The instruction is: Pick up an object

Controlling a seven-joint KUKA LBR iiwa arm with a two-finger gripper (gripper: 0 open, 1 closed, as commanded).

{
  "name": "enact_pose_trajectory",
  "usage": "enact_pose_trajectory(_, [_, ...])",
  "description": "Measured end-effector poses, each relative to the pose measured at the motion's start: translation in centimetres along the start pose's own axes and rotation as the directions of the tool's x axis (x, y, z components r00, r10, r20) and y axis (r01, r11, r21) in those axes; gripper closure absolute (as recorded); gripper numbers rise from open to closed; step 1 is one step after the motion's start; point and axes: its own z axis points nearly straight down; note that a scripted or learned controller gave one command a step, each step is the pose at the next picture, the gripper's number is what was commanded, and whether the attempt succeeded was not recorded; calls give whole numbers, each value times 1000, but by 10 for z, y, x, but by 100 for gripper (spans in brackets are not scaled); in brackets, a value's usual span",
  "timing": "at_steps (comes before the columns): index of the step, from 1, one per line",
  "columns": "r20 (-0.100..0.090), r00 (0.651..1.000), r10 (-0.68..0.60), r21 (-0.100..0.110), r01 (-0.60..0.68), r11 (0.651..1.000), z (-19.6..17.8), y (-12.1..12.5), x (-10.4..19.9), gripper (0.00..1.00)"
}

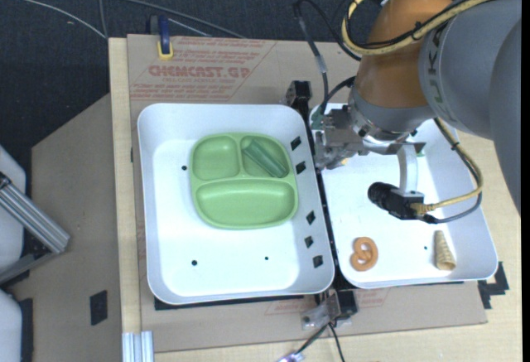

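In the right bin [472, 265] a small brown pretzel [363, 253] lies near the front left corner. A tan ice-cream cone [445, 251] lies near the front right. In the left bin [166, 253] sits a green divided plate [240, 203], with a dark green pickle-like piece [265, 156] in its back right compartment. My gripper [334, 145] hangs below the orange band of the arm [397, 62], over the back left corner of the right bin, close to the wall between the bins. It is well behind the pretzel and the cone.
A black and white part [396, 195] with a yellow cable [455, 201] running to it shows over the middle of the right bin; whether it belongs to the arm is unclear. Black clips [308, 219] line the divider. Cardboard [207, 62] lies behind the bins.
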Motion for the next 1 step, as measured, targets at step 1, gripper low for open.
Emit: enact_pose_trajectory(1, [0,1000,0,0,0,1000,-9,6,54,100])
